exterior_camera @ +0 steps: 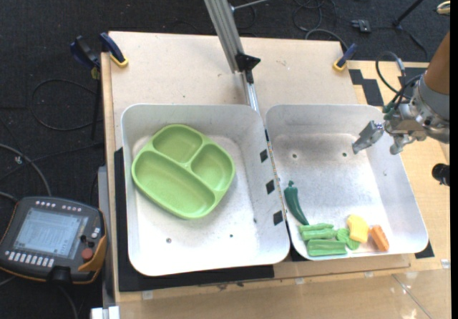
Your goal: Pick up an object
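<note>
No readable writing anywhere.
The handheld pendant (51, 237) at the lower left shows a lit screen, its contents too small to read.

Arm enters from the right edge, wrist hardware sitting over the upper-right rim of the right bin (401, 167). Gripper (378, 136) points left and slightly down, over that bin's upper-right area. One grey finger sticks out leftward. Nothing seen between the fingers.
</note>
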Controlling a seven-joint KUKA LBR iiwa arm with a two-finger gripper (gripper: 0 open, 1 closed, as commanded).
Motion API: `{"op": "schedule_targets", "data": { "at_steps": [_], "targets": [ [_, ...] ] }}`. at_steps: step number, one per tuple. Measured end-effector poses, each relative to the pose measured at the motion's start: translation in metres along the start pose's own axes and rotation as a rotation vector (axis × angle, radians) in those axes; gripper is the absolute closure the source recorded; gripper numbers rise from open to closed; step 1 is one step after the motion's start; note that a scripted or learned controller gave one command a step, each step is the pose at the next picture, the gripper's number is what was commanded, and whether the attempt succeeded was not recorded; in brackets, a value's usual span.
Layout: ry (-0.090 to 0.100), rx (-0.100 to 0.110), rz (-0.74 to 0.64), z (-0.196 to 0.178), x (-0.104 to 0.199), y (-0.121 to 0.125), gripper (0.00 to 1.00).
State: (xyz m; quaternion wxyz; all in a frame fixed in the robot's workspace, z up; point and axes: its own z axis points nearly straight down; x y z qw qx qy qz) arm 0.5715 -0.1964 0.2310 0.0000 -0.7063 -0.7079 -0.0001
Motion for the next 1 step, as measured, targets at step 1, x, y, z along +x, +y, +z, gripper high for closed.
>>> {"op": "schedule_targets", "data": {
  "at_steps": [1],
  "targets": [
    [0.004,0.011,0.004,0.0778,0.0304,-0.0574,0.0]
  ]
}}
